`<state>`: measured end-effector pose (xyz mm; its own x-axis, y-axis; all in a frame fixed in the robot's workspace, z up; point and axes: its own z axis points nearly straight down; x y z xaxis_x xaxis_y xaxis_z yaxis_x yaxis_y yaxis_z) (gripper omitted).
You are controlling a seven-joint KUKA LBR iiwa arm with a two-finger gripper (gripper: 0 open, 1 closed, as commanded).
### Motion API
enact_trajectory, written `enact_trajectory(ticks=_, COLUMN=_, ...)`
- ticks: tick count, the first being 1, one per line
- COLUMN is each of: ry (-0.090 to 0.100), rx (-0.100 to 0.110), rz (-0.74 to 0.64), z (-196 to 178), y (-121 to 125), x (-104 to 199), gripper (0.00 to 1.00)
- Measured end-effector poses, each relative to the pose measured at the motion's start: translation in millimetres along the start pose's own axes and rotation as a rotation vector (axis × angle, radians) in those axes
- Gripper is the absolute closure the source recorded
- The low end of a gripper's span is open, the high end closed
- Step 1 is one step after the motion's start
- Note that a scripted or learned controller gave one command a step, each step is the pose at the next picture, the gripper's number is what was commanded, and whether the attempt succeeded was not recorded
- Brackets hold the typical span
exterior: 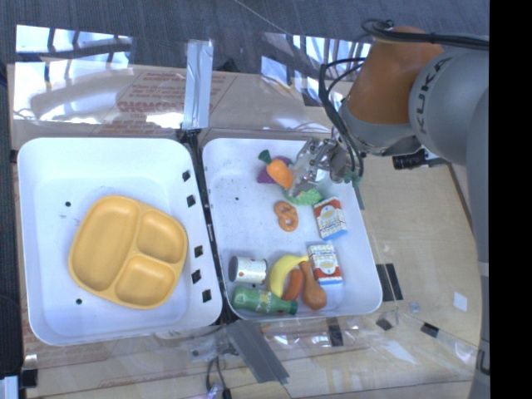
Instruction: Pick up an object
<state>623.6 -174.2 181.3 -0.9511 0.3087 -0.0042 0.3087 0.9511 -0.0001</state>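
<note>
Orange and purple, the carrot (278,172) lies in the upper part of the right bin (218,223), just left of my hand (320,166), with a green scrap (306,195) below it. Whether my hand is spread or pressed together I cannot tell. I judge the risk is crowding: the carrot, the scrap and the pretzel (286,216) sit close, so I may nudge the carrot aside or catch the scrap instead. Its long axis runs upper left to lower right, green top toward upper left.
</note>
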Motion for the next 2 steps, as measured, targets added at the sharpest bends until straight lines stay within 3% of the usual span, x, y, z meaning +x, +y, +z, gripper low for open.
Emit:
enact_trajectory(ticks=1, ry=0.009, rx=0.0, rz=0.058, z=56, y=61, x=46, gripper=1.0)
enact_trajectory(ticks=2, ry=0.002, rx=-0.001, rz=0.239, z=-12, y=134, x=39, gripper=1.0)
